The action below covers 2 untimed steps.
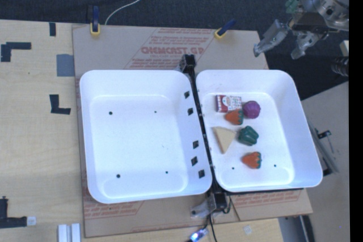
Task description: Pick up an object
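Observation:
The right bin [283, 88] holds a small red-and-white box [228, 103], a purple round piece [251, 109], an orange-red pepper [234, 117], a green pepper [248, 135], a tan wedge [223, 138] and a second red pepper [252, 160]. My gripper [283, 41] hangs high above the bench at the upper right, beyond the right bin's far corner. Its two fingers are spread wide apart with nothing between them.
The left bin [91, 122] sits beside the right one, joined along a black hinge strip [195, 122]. Both rest on a cardboard sheet [164, 48] held by yellow and blue clamps. A white cable [127, 5] runs across the back.

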Each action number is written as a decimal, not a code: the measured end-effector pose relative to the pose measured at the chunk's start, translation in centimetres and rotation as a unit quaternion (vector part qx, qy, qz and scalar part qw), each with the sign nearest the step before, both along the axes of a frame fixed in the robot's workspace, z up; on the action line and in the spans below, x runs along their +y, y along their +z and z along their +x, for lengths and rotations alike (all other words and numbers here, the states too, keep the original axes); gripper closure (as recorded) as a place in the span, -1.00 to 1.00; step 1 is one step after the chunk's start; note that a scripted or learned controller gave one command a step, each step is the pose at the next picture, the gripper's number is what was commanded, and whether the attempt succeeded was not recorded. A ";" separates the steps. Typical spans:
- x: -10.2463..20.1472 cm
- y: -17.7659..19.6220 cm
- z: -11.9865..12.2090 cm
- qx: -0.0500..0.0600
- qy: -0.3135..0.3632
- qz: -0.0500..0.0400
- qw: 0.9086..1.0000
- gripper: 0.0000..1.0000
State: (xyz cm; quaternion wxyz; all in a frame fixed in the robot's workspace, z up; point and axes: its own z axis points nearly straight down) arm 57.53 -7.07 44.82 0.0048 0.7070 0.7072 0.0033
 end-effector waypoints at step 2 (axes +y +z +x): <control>4.5 -7.6 -7.2 0.012 0.001 0.002 1.000 1.00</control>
